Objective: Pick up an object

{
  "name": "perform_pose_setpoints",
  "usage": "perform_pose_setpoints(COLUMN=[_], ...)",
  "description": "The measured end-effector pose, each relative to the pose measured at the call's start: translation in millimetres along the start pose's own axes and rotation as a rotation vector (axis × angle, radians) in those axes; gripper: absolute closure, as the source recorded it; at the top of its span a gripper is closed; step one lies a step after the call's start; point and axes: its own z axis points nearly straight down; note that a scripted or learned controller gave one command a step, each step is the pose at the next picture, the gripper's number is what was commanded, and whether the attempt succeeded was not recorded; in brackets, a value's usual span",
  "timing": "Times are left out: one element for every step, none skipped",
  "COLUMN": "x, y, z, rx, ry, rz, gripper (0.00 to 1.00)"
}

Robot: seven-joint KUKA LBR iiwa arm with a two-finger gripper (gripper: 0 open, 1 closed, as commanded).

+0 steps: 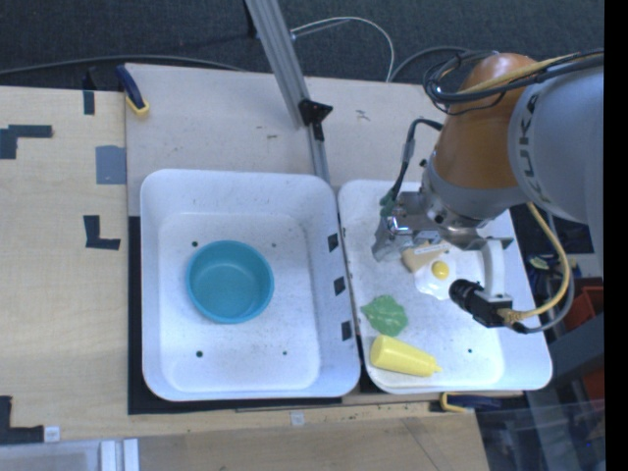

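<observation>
A blue bowl (231, 281) sits in the left bin (167, 361). The right bin (525, 356) holds a green leafy piece (385, 314), a yellow wedge (400, 357) near its front edge, a white toy fried egg (435, 277) with a yellow yolk, and a tan piece (422, 257) just behind the egg. My gripper (391, 235) hangs over the back left part of the right bin, just left of the tan piece and the egg. The arm's wrist covers the bin's back part.
A slanted metal pole (285, 57) rises from behind the bins where they meet. Black cables (510, 314) loop off the wrist over the right bin's right side. Wooden bench lies to the left, with a blue-and-yellow clamp (132, 91).
</observation>
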Motion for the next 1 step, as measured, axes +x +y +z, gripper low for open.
perform_pose_setpoints(x=[58.6], y=[-3.1], z=[12.8], rx=[0.003], ry=[-0.001], rz=[0.001], gripper=[1.00])
